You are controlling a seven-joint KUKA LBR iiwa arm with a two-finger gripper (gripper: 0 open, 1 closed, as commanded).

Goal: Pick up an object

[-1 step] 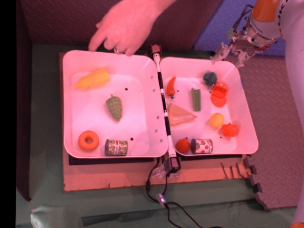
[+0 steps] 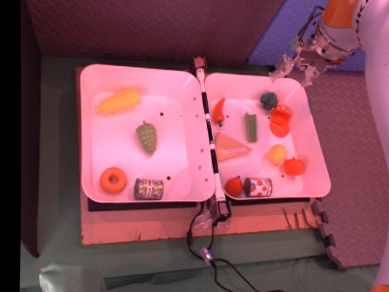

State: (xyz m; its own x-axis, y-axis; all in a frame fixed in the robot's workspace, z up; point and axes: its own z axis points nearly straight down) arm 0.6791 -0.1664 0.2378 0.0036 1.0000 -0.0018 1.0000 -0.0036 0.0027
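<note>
Objects crowd the right bin (image 2: 316,163), so bring your claw (image 2: 296,67), whose spread I cannot tell, down over the dark green piece (image 2: 268,100) nearest it.

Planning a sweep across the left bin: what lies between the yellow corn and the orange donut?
In the camera view, the green pinecone-shaped piece lies between the yellow corn and the orange donut, slightly right of their line; otherwise bare bin floor.

Grey arm (image 2: 375,17), orange band, metallic hand (image 2: 296,67)
</note>
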